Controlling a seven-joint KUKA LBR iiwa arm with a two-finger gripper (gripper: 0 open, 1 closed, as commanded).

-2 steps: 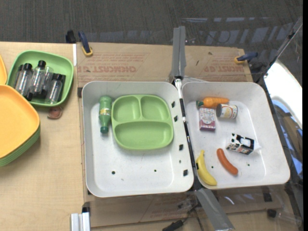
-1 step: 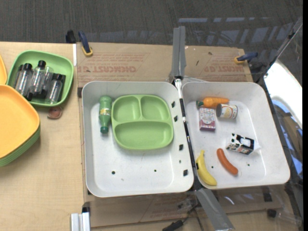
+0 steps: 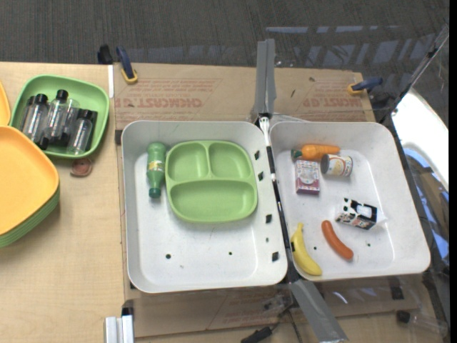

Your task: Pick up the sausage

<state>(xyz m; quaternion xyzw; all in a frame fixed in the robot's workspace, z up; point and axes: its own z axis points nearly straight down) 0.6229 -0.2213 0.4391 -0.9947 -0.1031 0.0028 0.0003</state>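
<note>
Claw's state cannot be told. A smooth, reddish-orange, slightly curved sausage (image 3: 337,239) is lying slantwise near the front of the right bin (image 3: 400,263), beside a banana (image 3: 305,252).

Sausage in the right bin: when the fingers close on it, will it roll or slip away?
The sausage looks like a smooth, rounded toy link, so it may well roll or squirt sideways under a pinch. It lies flat and slanted on the bare floor of the right bin, clear of the banana, so a nudge would probably slide it freely. It is likely light.
</note>
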